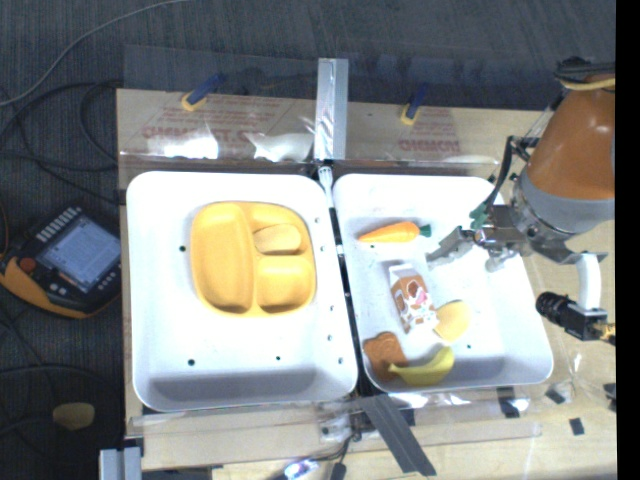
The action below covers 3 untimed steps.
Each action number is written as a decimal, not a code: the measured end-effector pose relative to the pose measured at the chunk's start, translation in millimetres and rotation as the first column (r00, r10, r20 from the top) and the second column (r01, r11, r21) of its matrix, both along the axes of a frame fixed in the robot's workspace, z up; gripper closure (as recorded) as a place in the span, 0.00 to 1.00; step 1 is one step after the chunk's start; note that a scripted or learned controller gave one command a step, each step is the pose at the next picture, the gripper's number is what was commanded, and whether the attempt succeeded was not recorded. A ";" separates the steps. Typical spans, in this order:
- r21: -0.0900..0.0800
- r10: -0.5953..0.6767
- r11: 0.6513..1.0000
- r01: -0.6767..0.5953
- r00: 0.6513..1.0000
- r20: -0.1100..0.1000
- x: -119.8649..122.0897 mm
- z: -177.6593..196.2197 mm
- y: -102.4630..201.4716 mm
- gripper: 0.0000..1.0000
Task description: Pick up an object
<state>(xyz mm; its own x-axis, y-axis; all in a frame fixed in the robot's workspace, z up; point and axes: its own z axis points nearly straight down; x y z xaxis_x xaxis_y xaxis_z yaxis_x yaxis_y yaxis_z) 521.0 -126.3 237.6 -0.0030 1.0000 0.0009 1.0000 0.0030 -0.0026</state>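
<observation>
Pincer first: the gripper (pixel 470 248) hangs over the right bin (pixel 520 353), up toward its two o'clock area, and from this angle I cannot tell how wide it stands or whether it has hold of anything. Sweeping now from the left, a handheld control pendant (pixel 62 265) lies on the dark floor, well apart from the bench. Next comes the left bin (pixel 160 358), and in its middle sits a yellow divided tray (pixel 235 263) with a pale rounded piece (pixel 277 238) resting in the compartment at its two o'clock. Across the centre divider, the right bin carries the pickable things: a toy carrot (pixel 390 232) lying sideways at about eleven o'clock in the bin, its green tip pointing toward the gripper and just short of it; a small white packet (pixel 411 300) with a red and orange print near the centre; a yellow rounded piece (pixel 453 319) touching the packet's lower right corner; a brown lump (pixel 381 348) at seven o'clock; and a banana (pixel 423 368) curled along the lower wall at six o'clock, touching the brown lump. Farthest right, the arm's orange band (pixel 575 148) looms above the bin's edge at three o'clock.
</observation>
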 end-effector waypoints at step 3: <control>-0.001 -0.051 0.999 0.051 0.999 -0.001 29.8 -55.1 54.5 1.00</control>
